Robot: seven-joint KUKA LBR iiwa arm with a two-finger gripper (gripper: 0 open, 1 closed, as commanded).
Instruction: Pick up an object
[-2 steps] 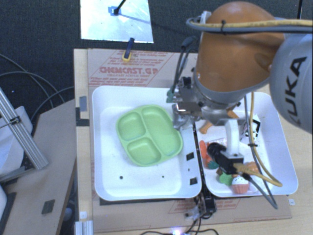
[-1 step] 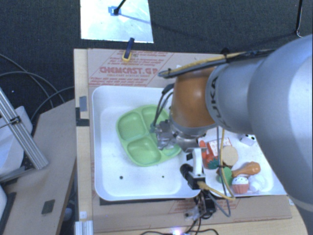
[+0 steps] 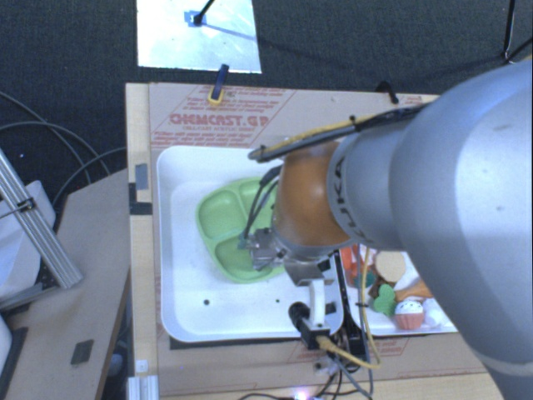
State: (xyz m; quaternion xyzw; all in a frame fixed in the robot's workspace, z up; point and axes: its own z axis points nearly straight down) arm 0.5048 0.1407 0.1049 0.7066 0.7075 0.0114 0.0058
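A light green divided plate lies in the left white bin. My gripper hangs below the orange band of the arm, over the plate's right edge, and the wrist hides most of it. In the right bin, partly hidden by the arm, lie a round tan and white piece, an orange piece, a small green piece and a white and pink cupcake toy.
The big grey arm covers most of the right bin. Brown cardboard lies under the bins, with a shiny metal sheet behind it. A metal rail and cables stand at the left.
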